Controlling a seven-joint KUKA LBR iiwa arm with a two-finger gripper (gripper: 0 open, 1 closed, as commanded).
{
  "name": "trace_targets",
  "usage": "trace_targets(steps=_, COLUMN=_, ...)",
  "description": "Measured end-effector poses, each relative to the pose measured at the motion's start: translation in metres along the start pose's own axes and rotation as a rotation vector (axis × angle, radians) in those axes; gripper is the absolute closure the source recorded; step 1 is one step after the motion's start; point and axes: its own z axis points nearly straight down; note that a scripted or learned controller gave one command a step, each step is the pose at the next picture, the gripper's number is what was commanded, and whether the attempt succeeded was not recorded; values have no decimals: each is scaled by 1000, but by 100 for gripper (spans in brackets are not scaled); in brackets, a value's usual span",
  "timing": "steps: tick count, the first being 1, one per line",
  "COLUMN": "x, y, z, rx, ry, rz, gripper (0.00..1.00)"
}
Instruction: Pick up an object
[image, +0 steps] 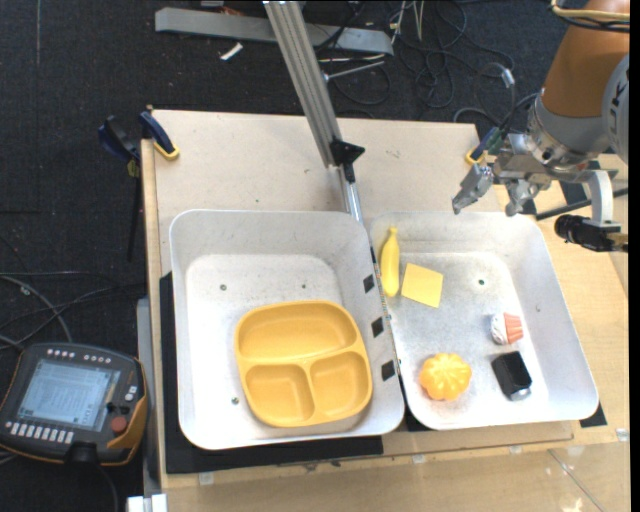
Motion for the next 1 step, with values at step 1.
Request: trace_targets(steps=1, x=0, y=0, z=0, rx=0, ry=0, rz=0, gripper=0)
